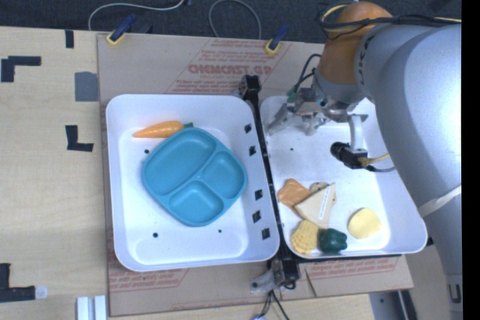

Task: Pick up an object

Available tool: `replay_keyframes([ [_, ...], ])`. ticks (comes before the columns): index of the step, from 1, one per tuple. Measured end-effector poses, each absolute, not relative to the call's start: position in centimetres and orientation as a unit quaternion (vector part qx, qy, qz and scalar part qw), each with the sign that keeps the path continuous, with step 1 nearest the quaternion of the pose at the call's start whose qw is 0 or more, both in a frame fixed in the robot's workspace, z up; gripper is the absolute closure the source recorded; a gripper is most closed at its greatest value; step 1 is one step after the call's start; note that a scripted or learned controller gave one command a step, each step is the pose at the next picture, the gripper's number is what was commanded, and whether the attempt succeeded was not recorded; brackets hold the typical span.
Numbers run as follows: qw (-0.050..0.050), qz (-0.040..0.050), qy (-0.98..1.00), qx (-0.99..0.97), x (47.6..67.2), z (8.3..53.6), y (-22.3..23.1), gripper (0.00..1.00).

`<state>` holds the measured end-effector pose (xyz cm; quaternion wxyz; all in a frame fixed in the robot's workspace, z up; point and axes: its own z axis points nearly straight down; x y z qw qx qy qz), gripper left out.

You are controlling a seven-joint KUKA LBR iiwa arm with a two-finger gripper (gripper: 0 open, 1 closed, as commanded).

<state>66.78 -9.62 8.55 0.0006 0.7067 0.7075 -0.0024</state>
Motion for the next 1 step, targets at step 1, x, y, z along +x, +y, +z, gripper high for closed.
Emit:
replay_keyframes([
  [1,0.001,0.0006,0.707,0.707,66.92,8.61,-12.63,0.00],
])
